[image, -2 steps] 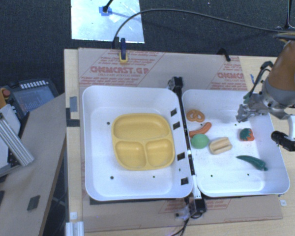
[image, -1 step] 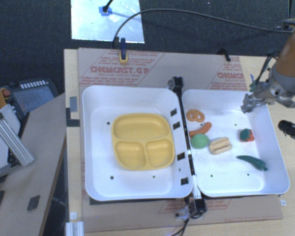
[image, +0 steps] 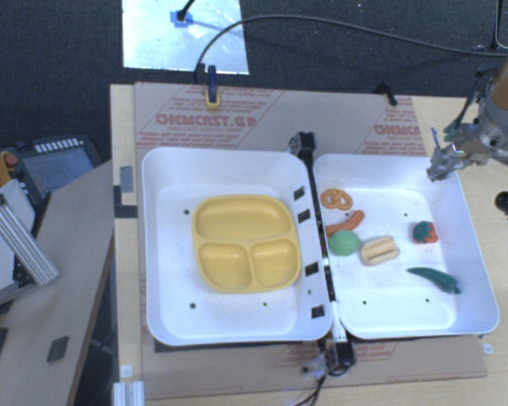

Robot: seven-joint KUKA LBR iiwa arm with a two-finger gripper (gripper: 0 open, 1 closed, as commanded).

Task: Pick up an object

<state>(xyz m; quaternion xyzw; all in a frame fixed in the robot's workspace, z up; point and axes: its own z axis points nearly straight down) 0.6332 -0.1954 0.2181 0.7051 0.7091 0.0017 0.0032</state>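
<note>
Overhead, the desk (image: 381,112) carries two shallow white bins side by side, and the arm (image: 504,100) enters from the right edge. Its pincer (image: 440,166) hangs at the far right corner of the right bin (image: 406,311), just above the rim, with nothing between its tips; whether those tips are spread or pressed together cannot be told at this size.

All the loose things lie in the right bin. A pretzel (image: 336,199) sits near the bin's left wall, towards the back. Just in front of it lies an orange sausage (image: 346,222), its long axis slanting from lower left up to upper right. A green ball (image: 345,243) rests just below the sausage, and a small hot-dog bun (image: 378,249) lies just beside the ball on its right, its long axis nearly level across the view with the right end a little higher. Further right, well apart from the bun, is a small teal and orange toy (image: 423,232). Near the front right of the bin lies a green pepper (image: 435,279), its long axis running from upper left down to lower right, thicker at the lower right end.

The left bin (image: 165,311) holds a yellow divided tray (image: 244,241) with one wide compartment at the back and two smaller ones in front.
</note>
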